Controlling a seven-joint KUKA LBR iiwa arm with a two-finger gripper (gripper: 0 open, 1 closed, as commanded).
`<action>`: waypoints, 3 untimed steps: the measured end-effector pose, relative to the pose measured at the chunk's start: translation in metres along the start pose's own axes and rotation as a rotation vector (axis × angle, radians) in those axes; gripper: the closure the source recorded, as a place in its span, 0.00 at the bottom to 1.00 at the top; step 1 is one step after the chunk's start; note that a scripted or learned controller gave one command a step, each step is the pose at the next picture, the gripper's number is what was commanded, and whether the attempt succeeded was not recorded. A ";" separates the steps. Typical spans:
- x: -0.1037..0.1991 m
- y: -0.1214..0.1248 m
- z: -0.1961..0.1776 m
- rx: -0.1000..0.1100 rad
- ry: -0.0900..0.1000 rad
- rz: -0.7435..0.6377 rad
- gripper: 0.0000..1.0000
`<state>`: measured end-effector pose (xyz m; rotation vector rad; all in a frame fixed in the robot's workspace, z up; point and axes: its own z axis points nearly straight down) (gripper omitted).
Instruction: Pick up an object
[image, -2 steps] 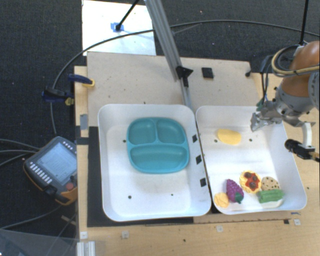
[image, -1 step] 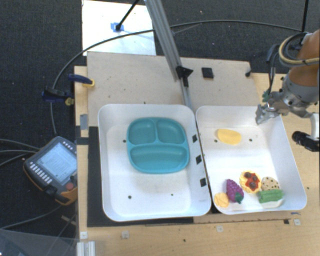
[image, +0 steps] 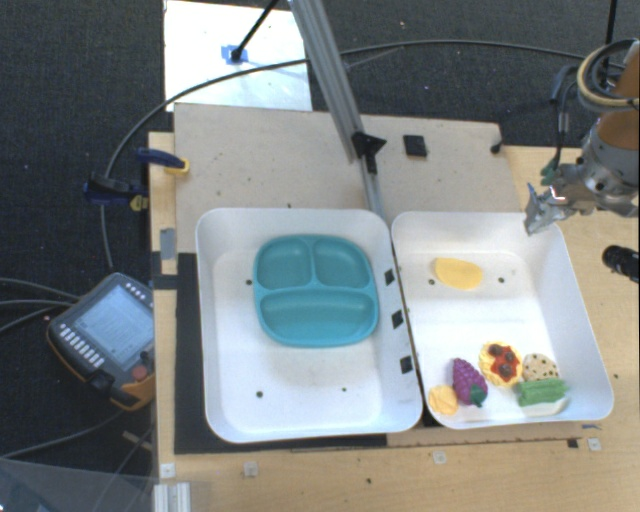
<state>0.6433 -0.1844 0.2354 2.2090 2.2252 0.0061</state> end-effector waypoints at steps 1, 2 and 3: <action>0.056 -0.003 -0.008 0.003 0.003 -0.003 1.00; 0.099 -0.015 -0.002 0.006 0.003 -0.002 1.00; 0.160 -0.030 -0.004 0.006 0.004 -0.004 1.00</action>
